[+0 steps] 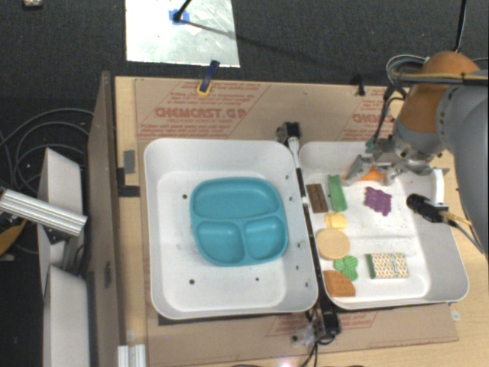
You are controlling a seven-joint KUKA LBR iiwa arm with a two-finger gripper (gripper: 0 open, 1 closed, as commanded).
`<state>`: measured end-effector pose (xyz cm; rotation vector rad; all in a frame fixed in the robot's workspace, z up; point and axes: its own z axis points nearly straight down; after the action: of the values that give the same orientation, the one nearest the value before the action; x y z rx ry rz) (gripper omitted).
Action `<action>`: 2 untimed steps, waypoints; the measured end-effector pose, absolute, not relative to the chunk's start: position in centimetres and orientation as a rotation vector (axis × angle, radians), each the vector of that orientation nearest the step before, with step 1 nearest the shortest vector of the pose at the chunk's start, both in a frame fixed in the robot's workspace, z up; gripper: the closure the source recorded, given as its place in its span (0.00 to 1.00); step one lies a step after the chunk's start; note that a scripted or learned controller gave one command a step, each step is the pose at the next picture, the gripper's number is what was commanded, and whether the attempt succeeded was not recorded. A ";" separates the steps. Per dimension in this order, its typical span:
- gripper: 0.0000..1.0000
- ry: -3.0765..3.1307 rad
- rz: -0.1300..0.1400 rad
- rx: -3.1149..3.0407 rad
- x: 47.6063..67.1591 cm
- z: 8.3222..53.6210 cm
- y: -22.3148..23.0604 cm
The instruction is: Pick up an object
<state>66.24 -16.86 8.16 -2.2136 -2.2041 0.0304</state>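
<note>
Two fingers of the gripper are seen spread apart, straddling a small orange piece that lies low between them at the back of the right bin; whether the pads touch it cannot be told, so no hold is recorded. Taking the orange piece as landmark: a purple object lies just in front of it, a green stick is set to its left, and a brown bar lies further left by the bin wall. A patterned block rests well forward. The teal divided tray occupies the left bin. It is judged that the fingers should be closed squarely on the orange piece before any lift, with the purple object kept clear.
</note>
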 end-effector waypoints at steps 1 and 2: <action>0.00 -2.206 0.033 -2.213 66.2 8.1 -15.8; 0.00 -2.220 0.002 -2.222 63.6 8.5 -17.7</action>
<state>63.60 -17.71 8.46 -2.2217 -2.2205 0.0022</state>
